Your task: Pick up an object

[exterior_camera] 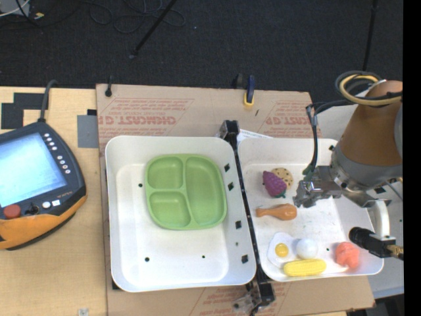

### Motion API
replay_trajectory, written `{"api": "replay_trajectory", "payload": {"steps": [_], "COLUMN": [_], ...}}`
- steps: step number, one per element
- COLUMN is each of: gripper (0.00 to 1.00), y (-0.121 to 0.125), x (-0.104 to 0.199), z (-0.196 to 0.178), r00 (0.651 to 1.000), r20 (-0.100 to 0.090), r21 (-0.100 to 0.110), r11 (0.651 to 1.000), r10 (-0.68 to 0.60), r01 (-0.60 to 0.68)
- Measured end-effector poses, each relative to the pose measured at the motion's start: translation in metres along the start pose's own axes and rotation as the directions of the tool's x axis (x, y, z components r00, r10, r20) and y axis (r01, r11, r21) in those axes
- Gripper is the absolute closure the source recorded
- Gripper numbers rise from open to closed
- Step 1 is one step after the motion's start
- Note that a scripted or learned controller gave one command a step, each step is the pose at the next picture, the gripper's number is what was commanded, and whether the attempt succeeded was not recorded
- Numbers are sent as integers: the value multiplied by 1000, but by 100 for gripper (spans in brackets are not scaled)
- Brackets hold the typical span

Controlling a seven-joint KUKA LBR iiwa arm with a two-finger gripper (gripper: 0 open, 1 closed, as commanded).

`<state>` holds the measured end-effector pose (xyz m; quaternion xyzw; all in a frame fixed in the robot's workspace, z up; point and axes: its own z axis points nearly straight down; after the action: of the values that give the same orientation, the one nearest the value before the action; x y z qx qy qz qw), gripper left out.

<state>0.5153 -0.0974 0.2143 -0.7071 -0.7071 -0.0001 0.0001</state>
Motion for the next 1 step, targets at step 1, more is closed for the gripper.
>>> {"api": "replay_trajectory", "payload": {"steps": [1], "gripper": [100], "y": [0], "x": [-1], "z": [-14], "r00": [1000], "r20": [0], "r21": [1], "r11": [1000], "r10": [0], "r01": [0]}}
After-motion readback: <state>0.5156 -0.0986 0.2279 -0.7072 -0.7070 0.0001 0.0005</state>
